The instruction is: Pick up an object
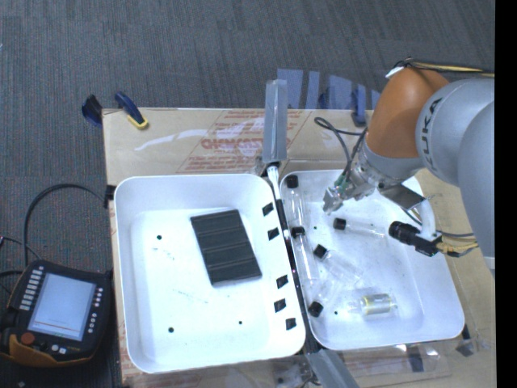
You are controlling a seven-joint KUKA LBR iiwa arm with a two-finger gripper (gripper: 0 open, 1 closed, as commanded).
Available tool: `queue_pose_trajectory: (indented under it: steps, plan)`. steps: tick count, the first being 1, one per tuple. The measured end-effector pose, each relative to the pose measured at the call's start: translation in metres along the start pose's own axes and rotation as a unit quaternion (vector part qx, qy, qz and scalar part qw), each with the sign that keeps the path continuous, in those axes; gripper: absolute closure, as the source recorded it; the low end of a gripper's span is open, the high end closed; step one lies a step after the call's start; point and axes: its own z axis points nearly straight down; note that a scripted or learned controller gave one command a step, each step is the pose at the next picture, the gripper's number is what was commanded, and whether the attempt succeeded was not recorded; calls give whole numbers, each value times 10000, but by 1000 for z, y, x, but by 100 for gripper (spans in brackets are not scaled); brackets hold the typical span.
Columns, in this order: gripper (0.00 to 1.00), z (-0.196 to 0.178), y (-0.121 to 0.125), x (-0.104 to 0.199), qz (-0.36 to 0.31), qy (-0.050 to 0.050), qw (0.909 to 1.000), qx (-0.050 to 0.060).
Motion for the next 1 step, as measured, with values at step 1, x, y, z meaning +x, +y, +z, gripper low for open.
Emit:
queue_pose_trajectory:
  steps: [1]
  plan:
    - [0, 0, 0, 0, 1, 0, 10000, 1]
